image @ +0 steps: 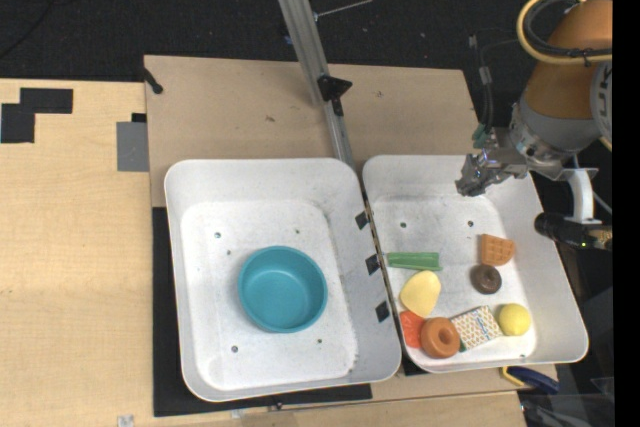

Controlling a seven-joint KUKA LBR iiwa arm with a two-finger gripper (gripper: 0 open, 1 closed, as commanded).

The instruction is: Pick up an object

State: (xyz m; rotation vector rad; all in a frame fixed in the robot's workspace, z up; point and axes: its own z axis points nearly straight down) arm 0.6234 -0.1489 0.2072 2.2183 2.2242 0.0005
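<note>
Objects to choose from: a green stick (413,261), a pale yellow piece (421,292), a waffle-like orange piece (495,249), a dark brown ring (486,279), a yellow ball (514,319), an orange doughnut (439,337) and a checkered packet (476,326) are all lying in the right bin (420,185), clustered in its near half.
Red piece (411,327): sitting at the near left edge of the right bin, touching the doughnut.
My hand (480,173): I am hovering it over the far part of the right bin, well apart from the cluster; nothing is showing between my fingers, and I cannot tell how they stand.
Step in hand: I am judging this as the approach, with no object picked yet.
Next move: I am thinking it calls for travelling toward the near half of the right bin, then descending on a piece with room around it, such as the waffle-like piece or the brown ring.
Left bin (200,185): lying just beside the right bin, carrying a teal bowl (283,288).
Tabletop (70,215): pale wood, spreading away from the right bin beyond the left bin.
Room: a metal rail (300,15) is slanting up behind the right bin, over a dark floor.
</note>
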